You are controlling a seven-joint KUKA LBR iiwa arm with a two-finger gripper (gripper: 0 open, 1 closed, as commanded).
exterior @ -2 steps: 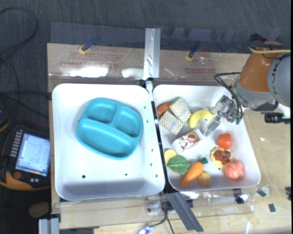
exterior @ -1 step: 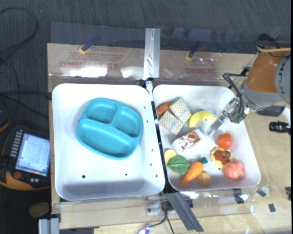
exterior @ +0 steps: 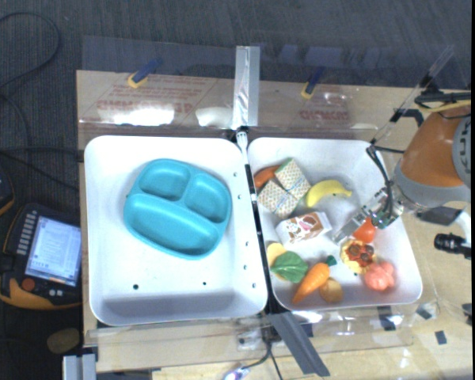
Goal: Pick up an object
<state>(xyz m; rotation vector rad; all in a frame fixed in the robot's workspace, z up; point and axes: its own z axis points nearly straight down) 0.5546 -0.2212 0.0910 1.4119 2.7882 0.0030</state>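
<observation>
— Gripper (exterior: 370, 222) status? Fingers' spread: can't tell.
— Small round orange-red toy fruit (exterior: 366, 231) sits right beneath it, right white bin (exterior: 332, 150). Crowded neighbours could deflect the pinch.

No text seems legible here.

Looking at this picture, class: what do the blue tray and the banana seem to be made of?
Blue tray: likely moulded plastic, with a smooth, even colour, soft sheen and rounded compartments. Banana: probably toy plastic, uniformly yellow and slightly glossy, though the view is too coarse to be sure.
</observation>
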